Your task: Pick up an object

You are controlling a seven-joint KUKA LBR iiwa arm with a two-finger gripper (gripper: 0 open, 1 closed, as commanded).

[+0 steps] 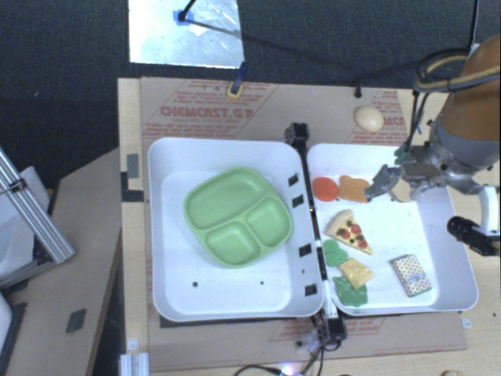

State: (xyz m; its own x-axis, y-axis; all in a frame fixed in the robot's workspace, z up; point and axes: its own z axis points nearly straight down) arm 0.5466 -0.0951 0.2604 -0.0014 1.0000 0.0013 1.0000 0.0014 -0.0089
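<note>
Pincer: the gripper [381,186] hangs low over the upper part of the right bin, its dark fingertips pointing left; whether the fingers stand apart or together cannot be told from this angle, and nothing shows between them
Arm: grey, with an orange band [474,92] above the wrist, reaching in from the right over the right bin's far corner
Right bin [458,284]: shallow and white, holding all the loose toy food
Orange piece [354,188]: a toy food item just left of the fingertips, very near them; contact cannot be made out
Red round piece [326,188]: just beside the orange piece, on its left, close to the divider between the bins
Pizza slice [349,232]: a toy wedge with red dots, lying flat near the middle of the right bin, below the gripper
Green leafy pieces [337,252]: at the left edge of the right bin, with a yellow block [356,272] lying against them
Patterned packet [411,275]: flat, tilted, near the lower right corner of the right bin, well apart from the gripper
Left bin [168,288]: white, bearing a green divided plate [239,216] with three compartments
Beige egg-like object [369,117]: on the bench behind the right bin, outside it
</note>
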